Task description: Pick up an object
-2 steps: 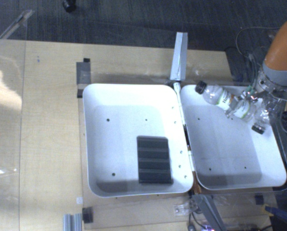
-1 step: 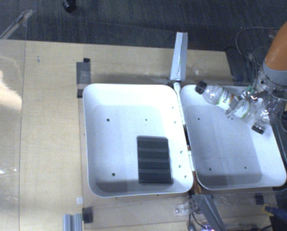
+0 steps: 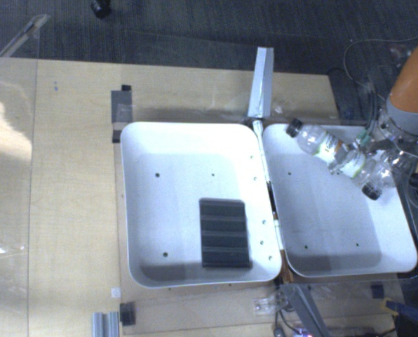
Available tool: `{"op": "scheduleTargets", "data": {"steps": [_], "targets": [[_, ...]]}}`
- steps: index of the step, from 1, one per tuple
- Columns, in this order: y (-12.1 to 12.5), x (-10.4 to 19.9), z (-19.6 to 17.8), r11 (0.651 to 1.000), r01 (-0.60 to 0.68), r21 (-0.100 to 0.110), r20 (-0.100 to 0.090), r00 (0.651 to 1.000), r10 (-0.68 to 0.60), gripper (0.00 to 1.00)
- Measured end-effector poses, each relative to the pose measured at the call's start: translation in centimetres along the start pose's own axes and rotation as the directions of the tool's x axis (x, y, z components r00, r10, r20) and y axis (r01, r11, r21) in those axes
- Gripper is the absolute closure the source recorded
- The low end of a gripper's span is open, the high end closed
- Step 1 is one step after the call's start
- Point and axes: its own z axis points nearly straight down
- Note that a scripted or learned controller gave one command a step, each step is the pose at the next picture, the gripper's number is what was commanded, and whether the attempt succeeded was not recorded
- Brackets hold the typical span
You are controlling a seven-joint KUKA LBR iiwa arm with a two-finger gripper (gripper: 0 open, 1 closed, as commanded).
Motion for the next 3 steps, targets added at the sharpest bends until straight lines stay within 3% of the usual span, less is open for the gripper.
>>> {"op": "scheduleTargets", "data": {"steps": [1,2,3], "targets": [[1.6,-1.3,3.9,0.997,0.077,0.015,0.0,0.997,-0.077,0.0],[2.9,-2.6,4.2,0.989,0.142,0.028,0.003,0.99,-0.142,0.0],[2.9,-1.8,-1.1,0.984,0.176,0.007,0.006,0.984,-0.176,0.0]]}}
